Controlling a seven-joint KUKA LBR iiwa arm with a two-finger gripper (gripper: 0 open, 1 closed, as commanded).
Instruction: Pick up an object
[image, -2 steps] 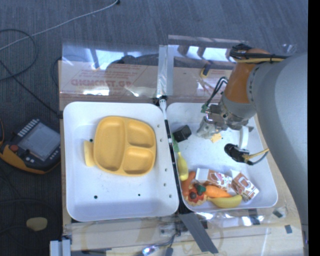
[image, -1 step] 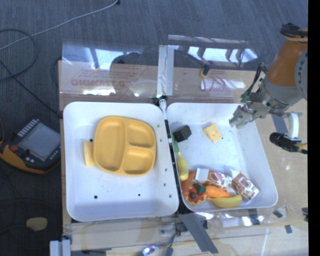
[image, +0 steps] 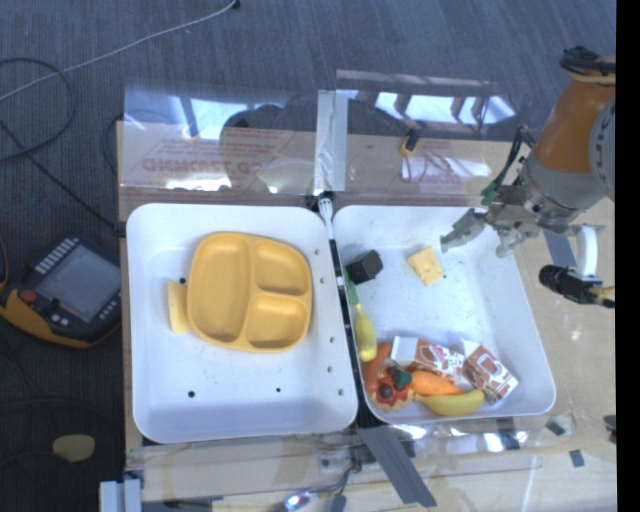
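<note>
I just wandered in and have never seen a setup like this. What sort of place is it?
Probably a robotics lab or test bench. A robot arm reaches over two white bins, toy food such as a banana lies piled in one, and a handheld controller sits on the carpet.

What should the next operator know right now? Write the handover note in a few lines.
Gripper: open, holding nothing, above the right bin's far right side.
Right bin: cheese wedge and black block lie apart mid-bin; banana, carrot and snack packets are piled at the near edge.
Left bin: yellow divided plate.
Done: nothing picked yet.
Left: lower onto one thing and lift it; the cheese wedge looks nearest and stands free.
</note>
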